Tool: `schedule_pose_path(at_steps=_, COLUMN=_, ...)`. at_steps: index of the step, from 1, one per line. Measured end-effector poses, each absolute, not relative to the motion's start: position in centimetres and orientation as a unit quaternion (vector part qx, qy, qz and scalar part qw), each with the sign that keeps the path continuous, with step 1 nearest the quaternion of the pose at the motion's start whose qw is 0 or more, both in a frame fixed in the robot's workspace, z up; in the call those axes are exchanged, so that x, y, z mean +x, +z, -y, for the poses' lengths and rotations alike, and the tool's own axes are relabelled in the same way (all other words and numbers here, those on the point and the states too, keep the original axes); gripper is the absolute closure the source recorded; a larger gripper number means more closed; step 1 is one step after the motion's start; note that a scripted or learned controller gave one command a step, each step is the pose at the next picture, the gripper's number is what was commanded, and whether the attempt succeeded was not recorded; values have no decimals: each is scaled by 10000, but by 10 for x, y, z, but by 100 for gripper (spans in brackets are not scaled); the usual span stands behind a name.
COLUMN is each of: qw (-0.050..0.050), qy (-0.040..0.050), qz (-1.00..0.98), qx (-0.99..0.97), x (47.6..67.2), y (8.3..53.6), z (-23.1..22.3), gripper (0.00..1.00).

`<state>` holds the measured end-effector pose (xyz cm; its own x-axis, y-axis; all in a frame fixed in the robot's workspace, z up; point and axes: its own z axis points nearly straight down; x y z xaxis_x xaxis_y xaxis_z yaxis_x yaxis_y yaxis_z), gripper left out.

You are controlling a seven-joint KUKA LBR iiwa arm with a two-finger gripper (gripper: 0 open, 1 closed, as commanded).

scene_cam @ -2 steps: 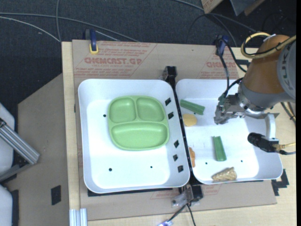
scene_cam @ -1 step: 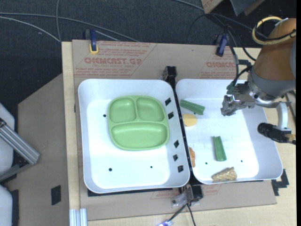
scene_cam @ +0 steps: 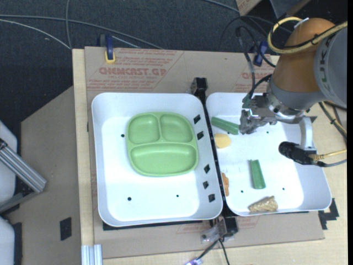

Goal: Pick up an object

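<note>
Camera view puts a green stick [scene_cam: 225, 125] at the upper left of the right bin [scene_cam: 309, 195], lying flat at a slant, and my gripper [scene_cam: 246, 127] sits low just beside its right end, touching it or close to it. From up here I cannot tell how the gripper is set, or whether it has hold of anything.

Just below that stick I see a small yellow lump [scene_cam: 222, 141] against the bin's left wall. A second green stick [scene_cam: 257, 174] lies nearly upright mid-bin, well apart from the gripper, with a tan crumbly piece [scene_cam: 262, 205] near the front rim and a thin orange bit [scene_cam: 225, 183] along the left wall.

My arm [scene_cam: 300, 59] comes in from the right over the bin's back edge. In the left bin [scene_cam: 110, 200] rests 1 green tray [scene_cam: 162, 144] with 3 compartments.
</note>
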<state>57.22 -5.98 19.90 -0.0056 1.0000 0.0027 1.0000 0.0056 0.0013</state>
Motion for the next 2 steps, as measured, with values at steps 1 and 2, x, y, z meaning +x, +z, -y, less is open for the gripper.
schedule_pose_path(at_steps=1, qw=8, qy=-13, qz=7094, qx=-7048, x=579, y=197, z=7, gripper=100)
schedule_pose_path(at_steps=2, qw=-3, qy=-15, qz=7090, qx=-7052, x=598, y=199, z=-37, gripper=100)
